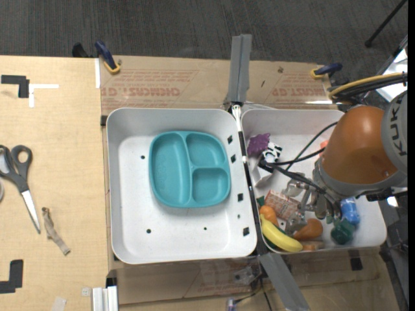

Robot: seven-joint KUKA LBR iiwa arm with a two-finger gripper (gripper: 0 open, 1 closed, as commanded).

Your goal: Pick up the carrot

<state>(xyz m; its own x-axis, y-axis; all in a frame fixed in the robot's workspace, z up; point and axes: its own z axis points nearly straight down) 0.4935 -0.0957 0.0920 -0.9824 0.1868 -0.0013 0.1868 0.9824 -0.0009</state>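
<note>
Bench carries two white bins side by side; left bin (123, 193) holds a teal divided plate (190, 168) at its centre, kept apart from the clutter. Right bin (292, 118) holds the loose items, bunched toward its near edge: carrot (310, 229) near the near edge, just beside a banana (280, 237), green and blue toys at the near right corner. Gripper (305, 207) hangs low just above the carrot, likely lined up for the grasp; whether it is spread or pressed together cannot be told, wrist hardware hides it
</note>
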